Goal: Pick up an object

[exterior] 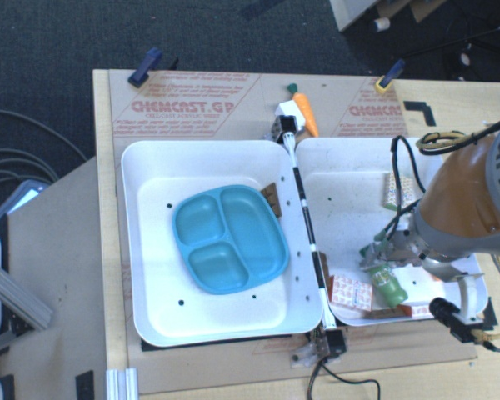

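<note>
Legible print appears on the tabletop's protective sheet [192, 107] only. Red lettering at 12 o'clock above the left bin [133, 223] reads "CHEMCAST G P", with smaller lines above and below too fine to read. A second red imprint [371, 111] above the right bin [342, 173] begins "CHEMCAS"; the rest is unreadable.

grey arm [450, 244], broad orange band [462, 194], black cable [400, 173] looped alongside
</note>
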Robot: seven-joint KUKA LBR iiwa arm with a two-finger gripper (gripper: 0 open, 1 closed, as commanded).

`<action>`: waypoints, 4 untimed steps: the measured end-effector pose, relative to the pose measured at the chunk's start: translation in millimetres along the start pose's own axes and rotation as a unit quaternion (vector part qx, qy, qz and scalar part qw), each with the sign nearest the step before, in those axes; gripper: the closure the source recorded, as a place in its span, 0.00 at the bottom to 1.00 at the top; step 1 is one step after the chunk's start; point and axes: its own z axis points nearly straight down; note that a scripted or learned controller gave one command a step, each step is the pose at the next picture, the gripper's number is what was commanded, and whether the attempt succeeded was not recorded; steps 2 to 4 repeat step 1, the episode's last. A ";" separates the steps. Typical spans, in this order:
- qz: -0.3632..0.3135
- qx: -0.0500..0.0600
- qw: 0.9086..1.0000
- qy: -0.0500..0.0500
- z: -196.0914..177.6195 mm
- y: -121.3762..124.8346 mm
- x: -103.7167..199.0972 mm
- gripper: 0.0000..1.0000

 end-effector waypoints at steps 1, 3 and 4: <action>-0.001 0.002 1.000 0.001 -89.9 13.6 69.7 1.00; -0.001 0.002 1.000 0.001 -89.9 13.6 69.7 1.00; -0.001 0.002 1.000 0.001 -89.9 13.6 69.7 1.00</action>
